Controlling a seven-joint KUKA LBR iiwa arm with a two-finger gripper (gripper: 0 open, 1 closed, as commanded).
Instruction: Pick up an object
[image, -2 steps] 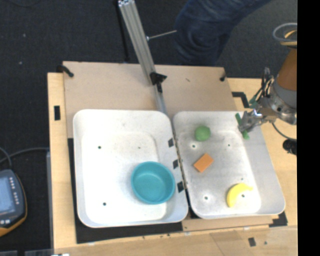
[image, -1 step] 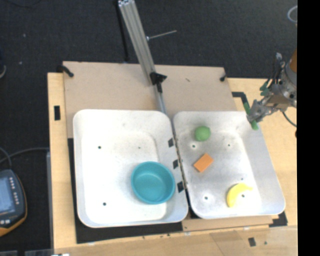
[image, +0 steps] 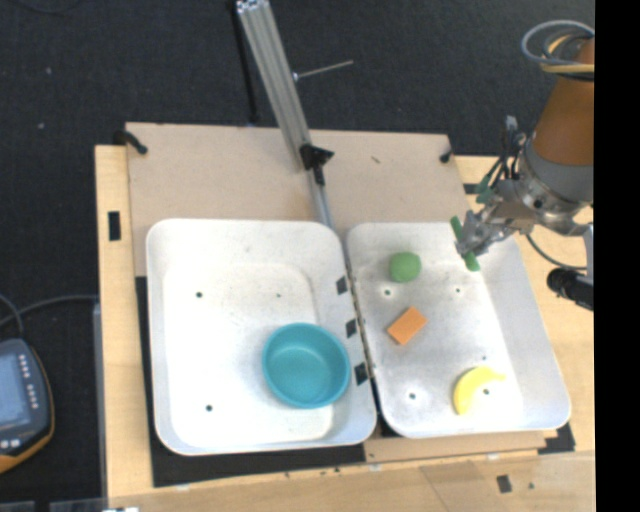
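White bins (image: 170, 330) hold one bowl (image: 305, 365), ball (image: 404, 266), block (image: 406, 326), banana (image: 476, 388)

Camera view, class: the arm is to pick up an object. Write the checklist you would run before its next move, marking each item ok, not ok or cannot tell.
1. Objects within the right bin: green ball, orange block and yellow banana-shaped piece all lie in it. Ok.
2. Objects apart from each other, with room around each: ok.
3. Gripper holds nothing between its fingers: ok.
4. Gripper directly over a target: it is at the bin's upper right, beside the green ball. Not ok.
5. Finger opening wide enough: cannot tell.
6. Blue bowl in the left bin, out of the way: ok.
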